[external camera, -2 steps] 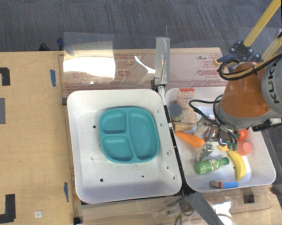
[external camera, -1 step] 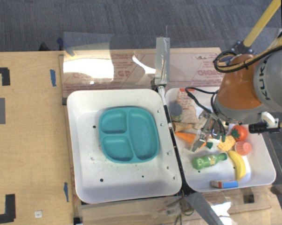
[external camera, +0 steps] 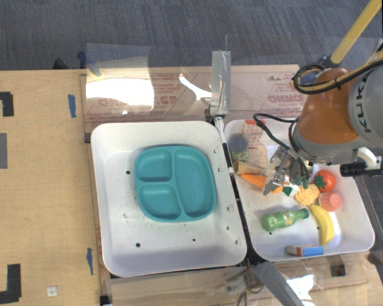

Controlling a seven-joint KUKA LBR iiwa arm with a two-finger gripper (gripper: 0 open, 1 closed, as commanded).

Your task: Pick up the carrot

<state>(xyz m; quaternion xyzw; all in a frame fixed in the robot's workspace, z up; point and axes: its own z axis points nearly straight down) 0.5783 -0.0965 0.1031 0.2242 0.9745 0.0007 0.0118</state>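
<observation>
Gripper (external camera: 276, 180) sits right at the carrot (external camera: 251, 179), which stretches leftward from it; can't tell its state.

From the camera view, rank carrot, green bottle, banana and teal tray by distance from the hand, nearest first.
Measured from the hand in the right bin:
1. Carrot, right at the hand, on its left in the view.
2. Green bottle, below it.
3. Banana, lower right.
4. Teal tray, far left in the left bin.

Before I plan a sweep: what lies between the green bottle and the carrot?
In the camera view, bare white bin floor separates carrot from green bottle.
</observation>
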